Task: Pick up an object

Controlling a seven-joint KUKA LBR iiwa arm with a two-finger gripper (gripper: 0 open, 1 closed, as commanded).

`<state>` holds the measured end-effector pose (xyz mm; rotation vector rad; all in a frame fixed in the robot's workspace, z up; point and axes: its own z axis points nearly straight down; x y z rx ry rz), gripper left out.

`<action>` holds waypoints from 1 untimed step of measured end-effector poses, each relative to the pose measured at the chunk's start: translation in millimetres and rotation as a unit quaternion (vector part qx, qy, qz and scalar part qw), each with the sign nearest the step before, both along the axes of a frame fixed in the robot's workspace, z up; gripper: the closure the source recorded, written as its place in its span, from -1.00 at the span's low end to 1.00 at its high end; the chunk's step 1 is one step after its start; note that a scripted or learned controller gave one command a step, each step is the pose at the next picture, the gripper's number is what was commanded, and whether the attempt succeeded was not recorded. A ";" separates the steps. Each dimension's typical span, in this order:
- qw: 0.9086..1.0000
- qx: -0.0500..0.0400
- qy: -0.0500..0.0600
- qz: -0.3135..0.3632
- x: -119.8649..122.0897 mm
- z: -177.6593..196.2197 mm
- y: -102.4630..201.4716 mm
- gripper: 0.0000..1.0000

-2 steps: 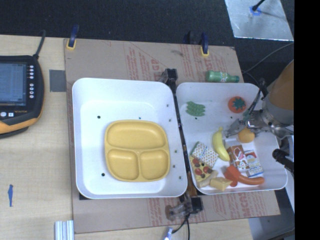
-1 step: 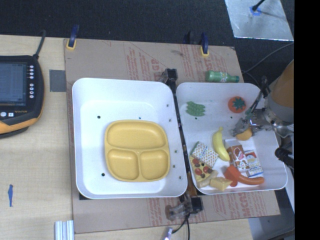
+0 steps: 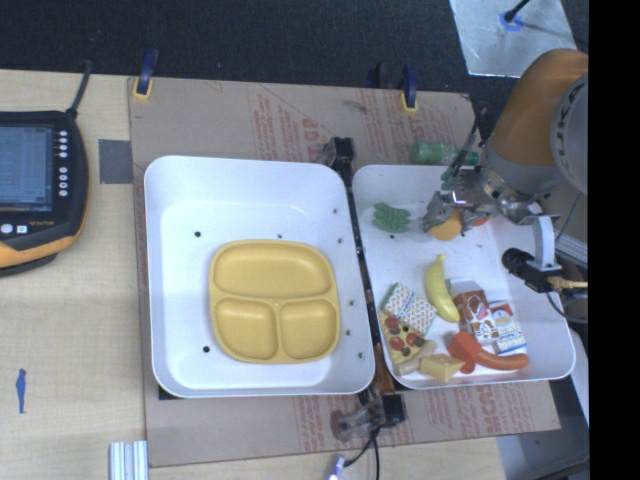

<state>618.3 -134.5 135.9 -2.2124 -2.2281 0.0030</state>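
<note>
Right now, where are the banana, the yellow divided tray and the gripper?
banana (image 3: 439, 286): camera view, middle of the fruit.
yellow divided tray (image 3: 272, 268): camera view, large top compartment.
gripper (image 3: 447, 214): camera view, between its fingertips.

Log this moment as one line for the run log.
task: pick up an object | end effector: low in right bin, at orange item | grasp: unconfirmed | yellow tray: left bin

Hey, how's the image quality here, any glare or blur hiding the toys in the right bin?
Camera view: even overhead light, soft overall; the left bin glares white; the banana reads clearly; the claw is blurry, with a small orange object indistinct beneath it.
</note>
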 end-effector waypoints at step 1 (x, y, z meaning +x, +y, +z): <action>1.000 0.001 0.000 -0.001 8.9 58.8 86.5 1.00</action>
